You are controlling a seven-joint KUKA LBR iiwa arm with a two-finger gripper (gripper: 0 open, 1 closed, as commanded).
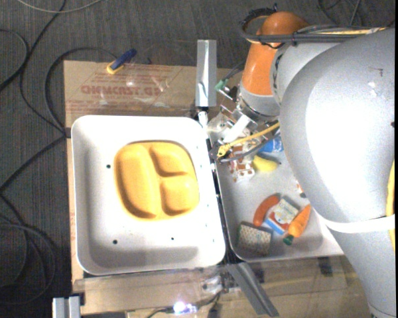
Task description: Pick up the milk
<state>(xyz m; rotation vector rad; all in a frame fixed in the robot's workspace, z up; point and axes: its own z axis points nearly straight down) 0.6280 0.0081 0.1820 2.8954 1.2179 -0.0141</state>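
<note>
Milk carton lay in the right bin, toward its near edge, long axis slanted. We saw the hand low at the far left corner, well apart from it; its grip state we could not tell.

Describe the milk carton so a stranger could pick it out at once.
Start at the right bin, the one under the big grey arm. Near its front edge lies the milk carton, a small white and blue box lying tilted. It sits between an orange piece and a carrot, beside a grey speckled sponge; it alone is boxy and printed.
</note>
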